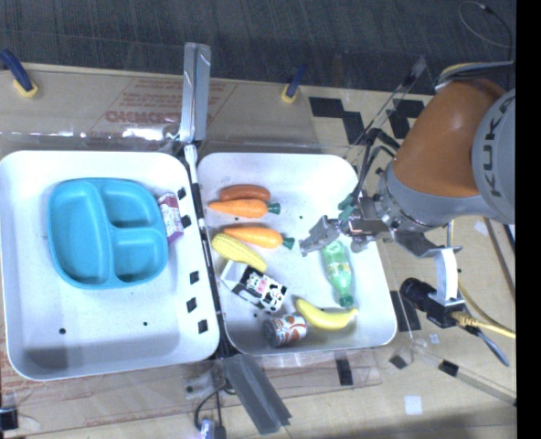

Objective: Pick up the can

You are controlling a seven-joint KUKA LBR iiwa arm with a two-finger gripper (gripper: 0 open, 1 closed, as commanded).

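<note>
- divided tray [106, 231] is bright sky blue, sitting in a plain white bin [33, 337]
- two carrots [243, 208] orange with green tips
- banana [325, 315] yellow
- bottle [338, 271] see-through green
- can [287, 330] silver with red/orange print
- little box [263, 290] black-and-white cow spots
- arm [449, 154] grey with an orange band

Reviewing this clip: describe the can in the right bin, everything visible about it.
The can is small, with a red and white label and a silvery metal end. It lies on its side at the front edge of the right bin, near the front-left corner. The banana lies against its right side; the black-and-white cow-patterned carton sits just behind it. The gripper hangs farther back, apart from it.
</note>
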